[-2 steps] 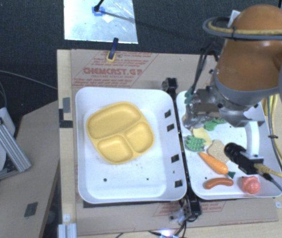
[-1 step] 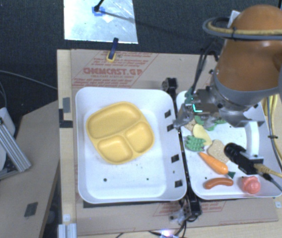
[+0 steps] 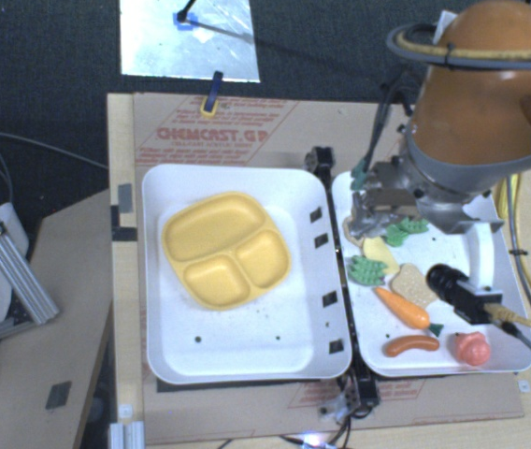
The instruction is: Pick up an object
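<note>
Closest to the lens is my own orange band (image 3: pixel 504 64), which hides the far side of the right bin (image 3: pixel 434 368); anything under it is out of sight. Next in size, the left bin (image 3: pixel 247 368) carries a yellow divided plate (image 3: pixel 226 251) and nothing I need.

Everything worth taking lies in the right bin, close together. By my judgement these are toy foods, light, hollow and smooth, so likely to slip but not to break. The carrot (image 3: pixel 402 307) tapers, so I would grip it across its thick middle. The bread slice (image 3: pixel 412 283) touches it and looks flat, a poor hold. The sausage (image 3: pixel 411 345) lies apart near the front rim, a round body easy to span across its width. The green leafy piece (image 3: pixel 366 269), pink fruit (image 3: pixel 472 348) and yellow piece (image 3: pixel 378 249) are smaller.

My gripper (image 3: pixel 364 224) hangs low just beside the yellow piece. Whether my jaws are released or clenched I cannot tell; the metal blurs together there.
</note>
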You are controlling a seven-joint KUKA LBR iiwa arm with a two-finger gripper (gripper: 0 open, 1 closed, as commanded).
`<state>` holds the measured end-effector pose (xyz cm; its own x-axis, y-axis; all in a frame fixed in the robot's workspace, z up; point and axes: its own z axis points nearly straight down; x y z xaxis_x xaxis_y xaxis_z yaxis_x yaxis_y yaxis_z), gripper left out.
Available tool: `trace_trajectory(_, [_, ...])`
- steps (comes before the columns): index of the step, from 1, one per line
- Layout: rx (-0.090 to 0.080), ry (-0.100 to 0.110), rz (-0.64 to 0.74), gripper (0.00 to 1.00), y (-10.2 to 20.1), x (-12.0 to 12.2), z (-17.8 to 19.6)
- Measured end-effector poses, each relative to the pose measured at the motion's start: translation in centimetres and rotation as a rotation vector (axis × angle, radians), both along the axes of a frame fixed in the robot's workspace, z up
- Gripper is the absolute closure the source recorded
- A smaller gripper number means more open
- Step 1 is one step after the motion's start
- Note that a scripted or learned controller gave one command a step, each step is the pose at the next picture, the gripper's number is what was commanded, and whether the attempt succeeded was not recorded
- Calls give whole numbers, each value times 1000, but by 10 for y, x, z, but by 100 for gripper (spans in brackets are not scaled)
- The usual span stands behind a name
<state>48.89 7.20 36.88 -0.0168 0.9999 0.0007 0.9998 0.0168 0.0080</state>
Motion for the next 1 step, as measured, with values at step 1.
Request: trace_trajectory(1, [0, -2, 6, 100, 0, 1, 10])
